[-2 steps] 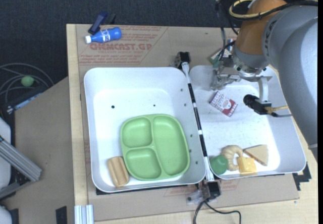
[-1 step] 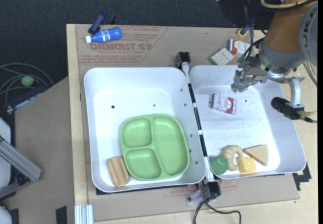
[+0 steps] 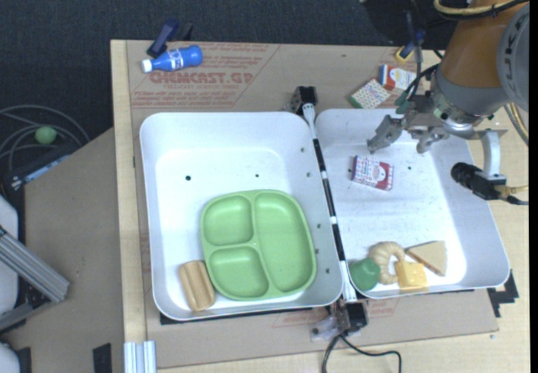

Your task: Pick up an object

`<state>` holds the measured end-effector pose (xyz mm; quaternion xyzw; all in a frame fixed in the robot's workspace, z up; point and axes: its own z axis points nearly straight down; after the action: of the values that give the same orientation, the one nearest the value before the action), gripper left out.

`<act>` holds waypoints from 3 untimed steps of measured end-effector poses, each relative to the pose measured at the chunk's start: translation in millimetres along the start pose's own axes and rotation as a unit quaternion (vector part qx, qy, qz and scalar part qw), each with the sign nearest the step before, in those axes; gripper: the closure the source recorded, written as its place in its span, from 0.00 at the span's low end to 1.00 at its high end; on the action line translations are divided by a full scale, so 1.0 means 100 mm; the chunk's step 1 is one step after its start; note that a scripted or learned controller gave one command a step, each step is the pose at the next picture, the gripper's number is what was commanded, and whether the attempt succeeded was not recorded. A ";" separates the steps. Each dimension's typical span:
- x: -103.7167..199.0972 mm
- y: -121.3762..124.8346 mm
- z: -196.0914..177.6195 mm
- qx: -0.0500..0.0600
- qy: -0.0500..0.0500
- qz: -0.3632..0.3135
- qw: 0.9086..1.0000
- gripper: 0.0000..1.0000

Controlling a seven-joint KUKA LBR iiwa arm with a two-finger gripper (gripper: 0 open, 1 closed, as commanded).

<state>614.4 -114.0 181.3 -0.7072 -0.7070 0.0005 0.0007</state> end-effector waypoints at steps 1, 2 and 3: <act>-0.20 0.11 0.93 -0.004 -0.001 0.000 1.000 0.00; -0.20 0.13 0.81 -0.007 -0.002 0.000 1.000 1.00; -0.20 0.13 0.81 -0.007 -0.002 0.000 1.000 0.00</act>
<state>626.8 -134.2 99.8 -0.7074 -0.7068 -0.0031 -0.0051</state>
